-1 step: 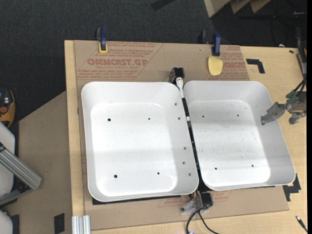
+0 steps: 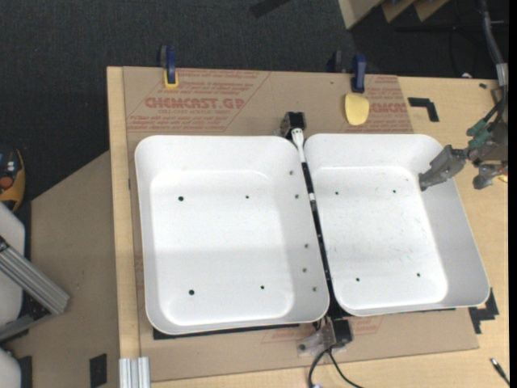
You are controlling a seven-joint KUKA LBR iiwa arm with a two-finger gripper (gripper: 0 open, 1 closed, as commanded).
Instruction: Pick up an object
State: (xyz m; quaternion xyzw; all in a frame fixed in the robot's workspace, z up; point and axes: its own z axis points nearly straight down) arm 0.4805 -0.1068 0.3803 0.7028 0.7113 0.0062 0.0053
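The end effector (image 2: 443, 168) hangs over the right bin's (image 2: 452, 289) far right rim, its state impossible to tell. A yellow object (image 2: 356, 108) lies on the tabletop (image 2: 210, 95) beyond that bin (likeliest target). Approach stage: next, move over it and descend.

Open room above both bins (image 2: 307, 217)

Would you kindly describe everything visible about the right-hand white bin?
The right bin is a shallow white tray, plastic by its look, with rounded corners and a raised rim. Small dark dots mark its floor, which also shows faint specks. It lies flat on the brown board, its left rim against the left bin along a dark strip. The hand reaches over its upper right corner.
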